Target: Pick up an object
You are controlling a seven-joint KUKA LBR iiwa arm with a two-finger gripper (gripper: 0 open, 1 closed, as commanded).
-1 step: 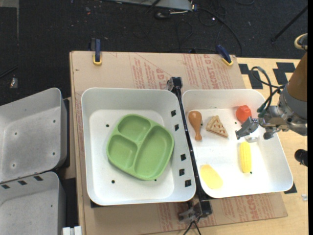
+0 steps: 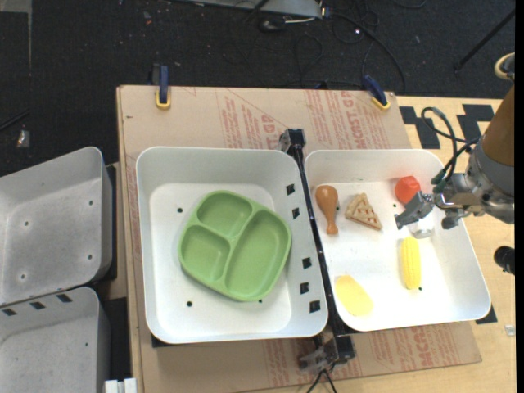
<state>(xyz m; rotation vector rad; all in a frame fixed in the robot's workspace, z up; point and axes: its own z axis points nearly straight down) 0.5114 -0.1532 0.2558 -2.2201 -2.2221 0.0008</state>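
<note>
A robot arm reaches in from the right over the right-hand bin, its claw hanging low above the bin's upper right part. The dark fingers stand apart with nothing between them, so the claw is open and holds no object.

A yellow corn cob lies just below the claw, standing lengthwise on the bin floor, its upper end near a small pale patch under the fingers. A red-orange piece sits just above the claw and slightly to its left, close to the fingers but apart from them. To the claw's left lies a tan wedge with a waffle-like face, and beyond that a brown drumstick close to the bin's left wall. A flat pale-yellow piece rests down and to the left of the claw, near the bin's lower edge.

The left-hand bin, well to the claw's left, holds a green divided plate with three compartments, lying flat and turned at a slant.

Both bins sit side by side on a brown board printed with faded red lettering, seen reversed and too faint to read with confidence. Two blue-and-yellow clamps grip the board's far edge. Black square marks line the seam between the bins.
</note>
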